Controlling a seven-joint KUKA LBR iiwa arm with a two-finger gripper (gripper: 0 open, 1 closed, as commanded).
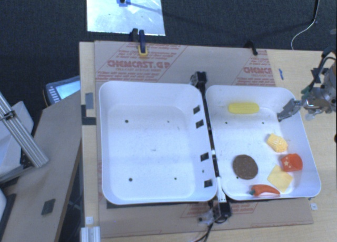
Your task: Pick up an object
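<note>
A dark carpeted floor surrounds a pale wooden bench [295, 62] topped with a brown cardboard sheet [158, 62] printed in red letters, and on that sheet sit two shallow white plastic bins side by side, touching along their inner rims. A shiny square metal plate [125, 3] lies on the floor beyond the bench.

The left white bin [108, 99] shows bare floor with small dark holes. The right white bin [221, 104] holds six things. A yellow oblong toy like a corn cob [243, 108] lies near its far wall. A small yellow ridged block [277, 142] sits toward the right wall, with a red-orange chunky toy [291, 162] just beside and nearer the camera. A flat pale-yellow wedge [280, 178] lies next to it, an orange-red carrot-like piece [264, 190] rests against the near rim, and a round brown flat disc [245, 167] lies between the centre and that rim.

The metal gripper [288, 110] hangs over the far right corner of the right bin, apart from all the toys, with nothing between its fingers; whether they are spread or closed I cannot tell
</note>
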